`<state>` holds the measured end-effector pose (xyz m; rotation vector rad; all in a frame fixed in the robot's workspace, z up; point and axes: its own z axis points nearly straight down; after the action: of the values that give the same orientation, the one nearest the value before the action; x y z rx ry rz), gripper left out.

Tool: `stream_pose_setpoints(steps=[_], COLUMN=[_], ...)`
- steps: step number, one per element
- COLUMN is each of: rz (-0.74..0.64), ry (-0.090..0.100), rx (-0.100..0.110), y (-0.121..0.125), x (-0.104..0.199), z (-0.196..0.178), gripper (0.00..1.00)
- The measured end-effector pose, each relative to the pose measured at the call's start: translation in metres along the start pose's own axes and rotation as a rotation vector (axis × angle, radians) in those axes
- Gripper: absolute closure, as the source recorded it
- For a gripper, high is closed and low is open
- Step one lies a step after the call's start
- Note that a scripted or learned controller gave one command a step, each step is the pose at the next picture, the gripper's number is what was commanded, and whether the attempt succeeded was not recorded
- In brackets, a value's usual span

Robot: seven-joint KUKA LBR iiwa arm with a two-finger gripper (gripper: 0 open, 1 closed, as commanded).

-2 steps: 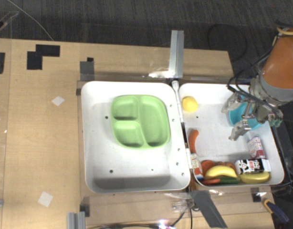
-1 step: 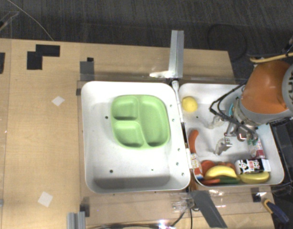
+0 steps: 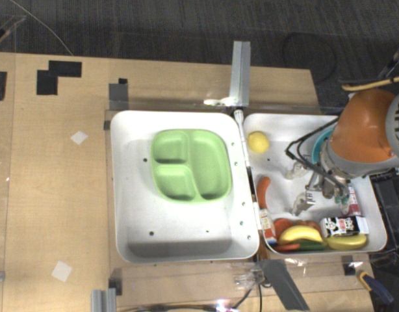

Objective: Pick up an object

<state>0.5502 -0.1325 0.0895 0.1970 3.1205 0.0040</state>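
A: Where was the arm (image 3: pixel 372 132) at that moment?

B: Reaching in from 3 o'clock, orange band over the right bin (image 3: pixel 277 123). Gripper (image 3: pixel 310 197) hung low over that bin's middle, pointing toward 7 o'clock.

A: Fingers?

B: Released as far as I could see, with bare white floor between the tips. Nothing clamped. Metal parts were small and a bit blurred, so no finer detail.

A: Objects in that bin?

B: Yellow ball (image 3: pixel 257 142) at the bin's 10 o'clock corner, well apart from the gripper. Red sausage-shaped piece (image 3: pixel 262 191) along the 9 o'clock wall, near the gripper but not touching. A pile ran along the 6 o'clock wall: yellow banana (image 3: pixel 301 233) lying on something green (image 3: pixel 311 244) with a red piece (image 3: pixel 282 225) at its 9 o'clock end. Small black-and-white carton (image 3: pixel 342 225) sat at 3 o'clock of the banana, a second yellow piece (image 3: pixel 347 242) just below it.

A: Nearest candidate to the gripper?

B: The banana pile, at the gripper's 6 o'clock, near but clear of the tips.

A: Left bin?

B: The left bin (image 3: pixel 131 174) held a green divided tray (image 3: pixel 190 164), three compartments, sitting roughly centred. Both bins sat touching side by side on the wooden bench (image 3: pixel 50 187).
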Motion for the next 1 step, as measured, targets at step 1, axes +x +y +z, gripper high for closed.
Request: stream_pose_setpoints(steps=[1], rz=[-0.338], ry=[0.002], rx=[0.002], y=[0.0172], x=[-0.0659], z=[0.0023], gripper=[0.0])
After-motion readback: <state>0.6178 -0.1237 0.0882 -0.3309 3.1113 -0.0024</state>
